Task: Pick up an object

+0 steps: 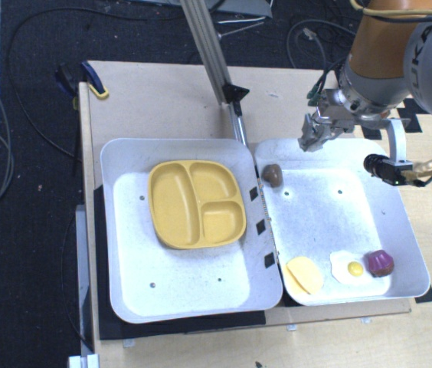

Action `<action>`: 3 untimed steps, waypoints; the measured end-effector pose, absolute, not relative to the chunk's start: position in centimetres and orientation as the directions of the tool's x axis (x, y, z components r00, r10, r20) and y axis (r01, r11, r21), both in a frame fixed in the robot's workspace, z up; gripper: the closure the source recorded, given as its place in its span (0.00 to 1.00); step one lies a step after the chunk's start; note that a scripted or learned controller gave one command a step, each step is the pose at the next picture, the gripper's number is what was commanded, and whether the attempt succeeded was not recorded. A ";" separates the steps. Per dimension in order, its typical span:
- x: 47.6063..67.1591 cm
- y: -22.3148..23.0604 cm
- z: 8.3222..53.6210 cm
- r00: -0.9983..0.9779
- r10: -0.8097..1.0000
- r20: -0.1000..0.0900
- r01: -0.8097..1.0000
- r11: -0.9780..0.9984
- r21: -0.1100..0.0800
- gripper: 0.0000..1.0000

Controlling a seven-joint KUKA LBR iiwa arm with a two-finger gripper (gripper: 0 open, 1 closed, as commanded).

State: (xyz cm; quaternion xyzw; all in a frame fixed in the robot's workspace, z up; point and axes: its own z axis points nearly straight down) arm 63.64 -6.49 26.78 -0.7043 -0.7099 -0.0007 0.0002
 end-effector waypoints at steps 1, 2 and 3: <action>64.6 -1.9 26.4 -0.007 1.000 0.000 1.000 0.007 0.002 1.00; 65.1 3.2 26.6 -0.008 1.000 0.001 1.000 0.008 0.002 1.00; 64.4 8.9 24.9 -0.009 1.000 0.001 1.000 0.009 -0.002 1.00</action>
